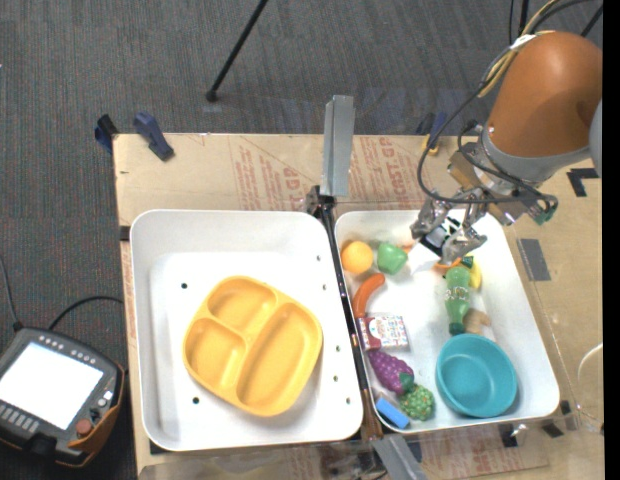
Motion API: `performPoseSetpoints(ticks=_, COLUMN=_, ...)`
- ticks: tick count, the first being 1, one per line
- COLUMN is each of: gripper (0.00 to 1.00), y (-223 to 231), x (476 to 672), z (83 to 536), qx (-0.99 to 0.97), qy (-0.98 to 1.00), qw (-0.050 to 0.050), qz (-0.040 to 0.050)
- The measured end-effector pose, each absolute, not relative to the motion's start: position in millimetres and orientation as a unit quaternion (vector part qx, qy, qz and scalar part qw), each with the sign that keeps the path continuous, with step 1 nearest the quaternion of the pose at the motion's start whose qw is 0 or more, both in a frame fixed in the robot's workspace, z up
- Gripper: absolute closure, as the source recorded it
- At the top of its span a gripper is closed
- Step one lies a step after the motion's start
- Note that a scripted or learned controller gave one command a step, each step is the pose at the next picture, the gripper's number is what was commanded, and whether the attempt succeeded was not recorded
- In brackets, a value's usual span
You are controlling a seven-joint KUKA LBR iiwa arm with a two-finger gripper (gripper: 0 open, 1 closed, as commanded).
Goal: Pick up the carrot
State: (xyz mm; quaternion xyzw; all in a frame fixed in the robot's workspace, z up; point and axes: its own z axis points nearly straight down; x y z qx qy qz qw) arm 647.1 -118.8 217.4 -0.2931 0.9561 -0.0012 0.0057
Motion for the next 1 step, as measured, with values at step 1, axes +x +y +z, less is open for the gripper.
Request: performPoseSetpoints(ticks=1, gripper=1.0, y=-202.6, x=645.2, z=250.4, qx=-0.304, qy=0.953, qw=0.004, qz=-0.0011)
